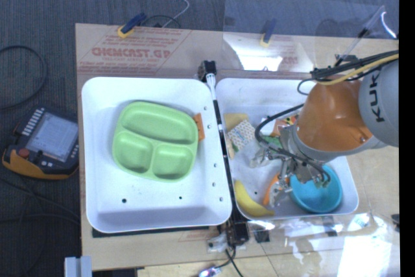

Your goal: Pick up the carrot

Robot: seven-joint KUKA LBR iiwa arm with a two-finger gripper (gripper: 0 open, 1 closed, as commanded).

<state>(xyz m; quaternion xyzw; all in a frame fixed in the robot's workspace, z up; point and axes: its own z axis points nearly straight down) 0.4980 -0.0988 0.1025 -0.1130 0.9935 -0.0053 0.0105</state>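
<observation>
Divided plate (155, 139) in left bin (97, 198); bowl (318, 192) and banana (249, 203) in right bin (243, 91).

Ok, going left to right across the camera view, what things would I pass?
Handheld controller → green divided plate → small orange piece at the plate's right edge → banana → blue bowl.

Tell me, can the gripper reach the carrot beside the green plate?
Probably, but awkwardly: nothing covers the carrot, yet it lies squeezed between the plate and the bin wall, and the gripper is in the other bin.
</observation>
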